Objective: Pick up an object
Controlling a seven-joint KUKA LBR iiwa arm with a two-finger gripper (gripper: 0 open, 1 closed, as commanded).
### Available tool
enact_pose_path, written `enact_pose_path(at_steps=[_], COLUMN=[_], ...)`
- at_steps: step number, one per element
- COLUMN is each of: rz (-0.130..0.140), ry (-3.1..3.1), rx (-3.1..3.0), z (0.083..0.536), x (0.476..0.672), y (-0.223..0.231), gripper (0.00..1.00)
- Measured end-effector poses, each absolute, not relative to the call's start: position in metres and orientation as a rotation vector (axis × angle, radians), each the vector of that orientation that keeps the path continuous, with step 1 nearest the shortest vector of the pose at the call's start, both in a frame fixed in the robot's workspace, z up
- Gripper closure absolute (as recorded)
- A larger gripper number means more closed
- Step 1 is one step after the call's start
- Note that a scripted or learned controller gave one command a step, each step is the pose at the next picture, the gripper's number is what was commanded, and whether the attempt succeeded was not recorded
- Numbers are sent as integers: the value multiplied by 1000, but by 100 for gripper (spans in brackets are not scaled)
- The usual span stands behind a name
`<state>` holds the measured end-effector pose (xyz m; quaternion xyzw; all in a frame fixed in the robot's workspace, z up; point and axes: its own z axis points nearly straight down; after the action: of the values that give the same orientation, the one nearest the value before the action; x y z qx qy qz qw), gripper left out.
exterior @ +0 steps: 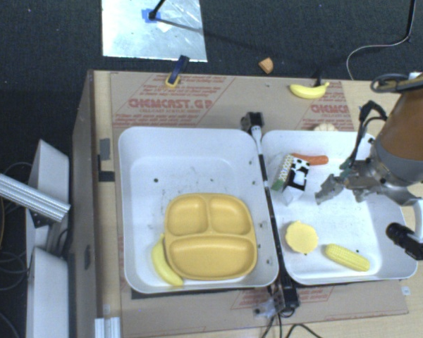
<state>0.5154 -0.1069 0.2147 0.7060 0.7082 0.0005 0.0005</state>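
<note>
Gripper [333, 189] sits over the right bin [388, 270], upper-middle part, arm [409, 132] coming in from the right. Two grey fingers [326, 191] look spread a little, nothing between them; no object pinched.

Task names no particular object, so nearest candidates matter. Small box [293, 177], white with black and green print, lies just to the view-left of the fingertips, near but apart, by the divider [264, 182] between the bins. Its long axis runs roughly up-down in view, slightly tilted. Orange carrot [309, 160] lies just above the box, long axis left-right, touching or nearly touching it; can't tell which.

Further off: yellow disc [302, 237] below and left of the gripper, corn cob [348, 257] below it, long axis slanting down to the right. Both well clear of the fingers.

Left bin [137, 189] holds a yellow tray [210, 234] with a banana [165, 266] tucked against its lower-left edge, well apart from the gripper, across the divider.

Judgement: box is the closest pick, a short move leftward and down. Fingers would need to straddle its short side. Carrot crowding the box's top end could get bumped.
</note>
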Motion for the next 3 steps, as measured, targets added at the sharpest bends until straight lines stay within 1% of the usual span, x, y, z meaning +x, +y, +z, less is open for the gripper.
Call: enact_pose_path(at_steps=[1, 2, 3], rz=[2, 0, 4], ry=[2222, 2219, 2224], rx=[2220, 2220, 2216], z=[85, 89, 127], x=[492, 487, 549], y=[-92, -175, -119], gripper=[0, 0, 0])
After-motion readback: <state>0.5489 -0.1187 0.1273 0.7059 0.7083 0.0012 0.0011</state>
